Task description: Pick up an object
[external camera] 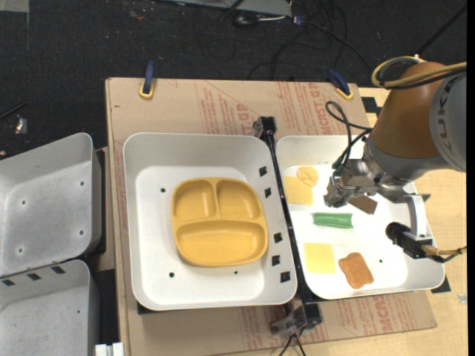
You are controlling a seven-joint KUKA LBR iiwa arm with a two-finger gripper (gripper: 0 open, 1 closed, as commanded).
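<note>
Nearest the cam, at the front of the right bin (382, 269): an orange-brown toast-like piece (356, 271) w/ a pale yellow square (320, 258) just beside it on the left, apart, both lying flat. Behind them, mid-bin, a green pod (332, 219) lies crosswise. Further back, a bigger yellow slab (298, 191) sits near the bin's left wall, w/ a small orange round piece (306, 174) touching its back edge. A dark brown piece (364, 205) lies right of the pod, close under the wrist. The gripper (338, 195) is low over this bin, btwn the yellow slab and the brown piece, just behind the green pod. Can't tell how the jaws stand, they're dark and bunched from this angle, and nothing is visibly clamped in them. The arm (412, 124) comes in from the right, orange band above the wrist. The left bin (148, 221) holds a yellow divided plate (220, 221), approx centred, 3 compartments. Both bins sit on a cardboard sheet (223, 102), w/ a blue clamp (148, 80) at its back left edge and another (340, 82) at back right.
</note>
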